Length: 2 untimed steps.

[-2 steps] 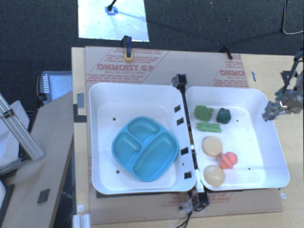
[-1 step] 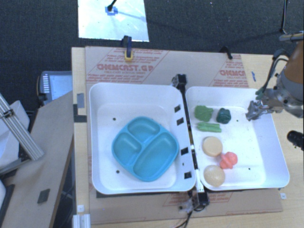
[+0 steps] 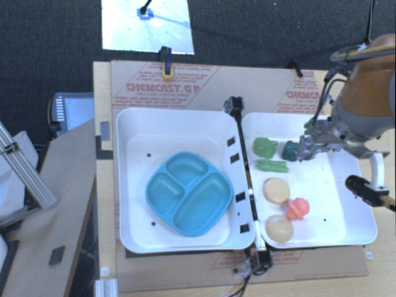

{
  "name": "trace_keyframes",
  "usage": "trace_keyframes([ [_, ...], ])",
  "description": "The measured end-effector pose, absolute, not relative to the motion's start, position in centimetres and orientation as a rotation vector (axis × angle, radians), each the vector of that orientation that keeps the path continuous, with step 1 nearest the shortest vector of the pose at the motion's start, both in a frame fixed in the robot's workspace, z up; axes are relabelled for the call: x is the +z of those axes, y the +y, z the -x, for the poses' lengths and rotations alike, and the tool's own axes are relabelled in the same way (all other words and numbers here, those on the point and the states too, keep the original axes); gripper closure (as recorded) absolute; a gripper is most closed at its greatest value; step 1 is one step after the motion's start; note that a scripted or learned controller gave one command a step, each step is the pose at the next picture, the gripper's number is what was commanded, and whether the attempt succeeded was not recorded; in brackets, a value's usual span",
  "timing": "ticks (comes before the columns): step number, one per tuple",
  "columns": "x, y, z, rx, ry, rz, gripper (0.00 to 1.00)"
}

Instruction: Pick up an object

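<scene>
The right bin holds several small objects. A green leafy piece lies near its back left, with a green strip just in front of it. A dark teal round object sits right beside my gripper, which hangs low over the bin's back part. Nearer the front lie a pale tan round piece, a pink piece and a cream round piece. My gripper's tip touches or nearly touches the teal object.
The left bin holds a blue divided plate. A black clip divider runs between the bins. A black fitting sticks over the right bin's right rim. The arm's orange band looms above the right bin.
</scene>
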<state>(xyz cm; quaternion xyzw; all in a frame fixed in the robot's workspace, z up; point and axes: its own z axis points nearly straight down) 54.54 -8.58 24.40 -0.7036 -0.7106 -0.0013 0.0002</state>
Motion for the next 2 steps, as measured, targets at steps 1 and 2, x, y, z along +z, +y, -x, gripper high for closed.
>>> trace_keyframes([
  [1, 24.1, -2.5, -55.6, -0.005, -2.234, 2.209, 1.0],
  [2, 24.7, 2.7, -55.2, -0.005, -2.233, 2.209, 1.0],
])
